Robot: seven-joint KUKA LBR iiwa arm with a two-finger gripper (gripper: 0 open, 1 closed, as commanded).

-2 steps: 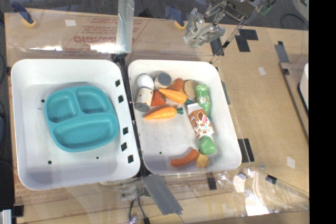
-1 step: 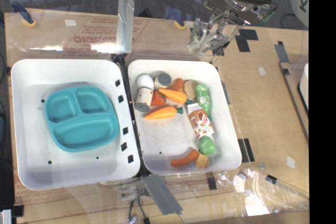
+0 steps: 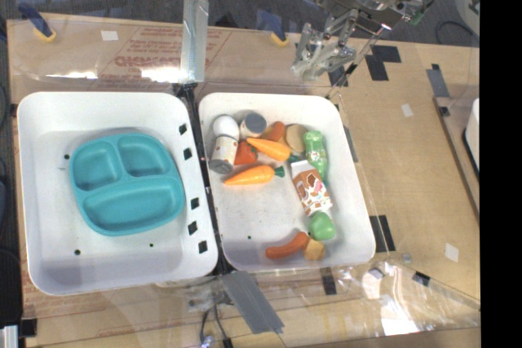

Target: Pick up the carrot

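Observation:
An orange carrot (image 3: 249, 175) with a green stub at its right end lies on its side in the middle of the right bin (image 3: 245, 244). A second carrot-like orange piece (image 3: 269, 147) lies just behind it, angled to the right. My gripper (image 3: 325, 59) hangs above the bench just past the right bin's far rim, well behind the carrots and a little to their right. Its fingers stand open with nothing between them.
Around the carrots the right bin holds a white can (image 3: 224, 129), a grey cap (image 3: 254, 124), a green bottle (image 3: 315, 152), a small carton (image 3: 310, 188), a green piece (image 3: 323, 227) and an orange sausage shape (image 3: 287, 246). The left bin (image 3: 41, 257) holds a teal divided plate (image 3: 126, 183).

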